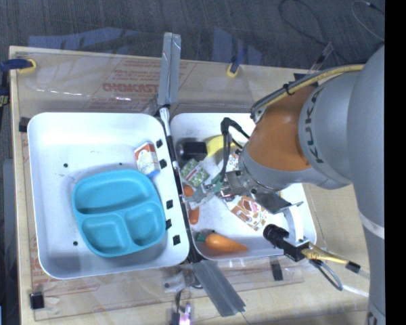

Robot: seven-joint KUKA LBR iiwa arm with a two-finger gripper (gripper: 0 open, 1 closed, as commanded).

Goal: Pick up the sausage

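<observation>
The sausage (192, 214) is a small reddish-brown piece lying against the left wall of the right bin (304, 212), partly hidden under the tool. My gripper (206, 191) hangs low over the left part of that bin, just above and to the right of the sausage. The grey arm with its orange band (277, 144) covers much of the bin behind it. I cannot make out anything held in the gripper.
Around the gripper lie a green-and-white packet (194, 173), a black item (191, 147), a yellow item (215, 144), a printed packet (250, 212) and an orange carrot (221, 243). The left bin (47, 181) holds a blue divided tray (118, 212) and a small red-and-white carton (146, 159).
</observation>
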